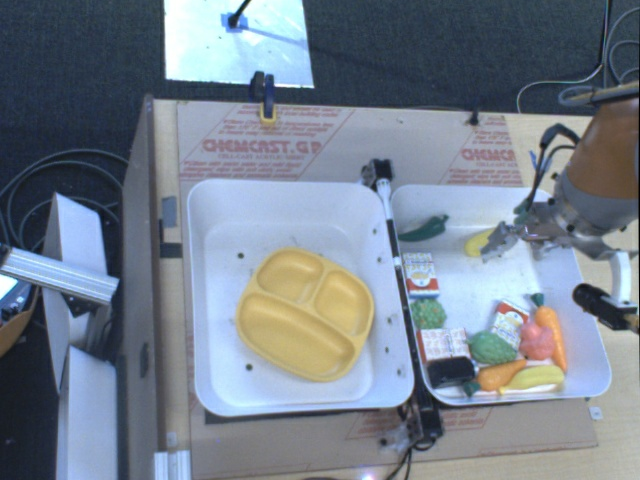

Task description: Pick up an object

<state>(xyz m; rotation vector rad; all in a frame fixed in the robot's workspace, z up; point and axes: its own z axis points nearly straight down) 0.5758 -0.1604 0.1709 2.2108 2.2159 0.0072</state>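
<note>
Now the gripper (pixel 497 242) hovers low over the right bin (pixel 600 368), fingers spread and holding nothing, right beside a yellow piece (pixel 478 242) near the green pepper (pixel 424 228). Best bet, I'd say: centre over that yellow piece, drop straight, then close.

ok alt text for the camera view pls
The gripper hovers over the right bin, near a yellow toy and green pepper; more toy food crowds its near edge. The left bin holds a yellow tray.
</note>
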